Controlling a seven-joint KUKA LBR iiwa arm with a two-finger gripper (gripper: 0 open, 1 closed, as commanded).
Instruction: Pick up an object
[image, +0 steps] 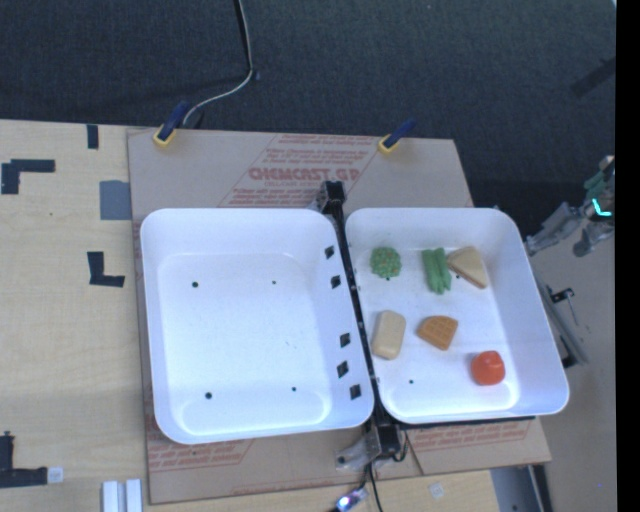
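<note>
Six small food pieces lie in the right bin (530, 300): a green floret (386, 263) at ten o'clock, a green pod (436, 270) and pale wedge (469, 267) near twelve, a cream block (389, 334) at eight, an orange chunk (438, 332) centrally, a red piece (488, 368) at five. At three o'clock, outside that bin's rim, the gripper (590, 215) sits at the frame edge; its opening cannot be told. Beside it the left bin (165, 300) offers open floor. Mirrored red lettering on the cardboard (300, 170) is unreadable

A brown board (300, 175) lies on the wooden bench (60, 300), bearing two white bins (160, 300) side by side.
</note>
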